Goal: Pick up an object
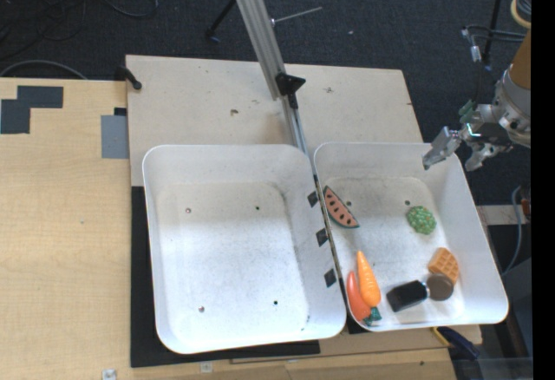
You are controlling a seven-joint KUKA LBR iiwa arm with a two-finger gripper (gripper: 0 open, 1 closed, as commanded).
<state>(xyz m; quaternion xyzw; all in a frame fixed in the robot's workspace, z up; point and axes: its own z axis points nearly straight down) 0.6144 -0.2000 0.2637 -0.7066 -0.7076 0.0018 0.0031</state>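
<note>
In the camera view, the gripper (pixel 458 147) hangs at the far right corner of the right bin (pixel 481 222), above its rim and not down among the objects. Its 2 fingers stand apart, clearly spread, and nothing is between them, so it holds no object at this moment.

All objects that could be picked lie in the right bin. A watermelon slice (pixel 340 208) rests close to the wall that divides the 2 bins. A small green lump (pixel 421 219) is nearer to the gripper than the others, but well apart from it. A waffle piece (pixel 443 264) lies near the right wall, and just below it there is a brown round thing (pixel 440 286) touching a black block (pixel 406 295). A carrot (pixel 367 279) lies at the front, beside a red piece (pixel 355 294) that I cannot identify. The left bin (pixel 227 248) bears none of them.

In my judgement, the task is at its beginning: no object is lifted, none is grasped. What is left is everything: choose 1 object, come down over it, close on it and raise it.
</note>
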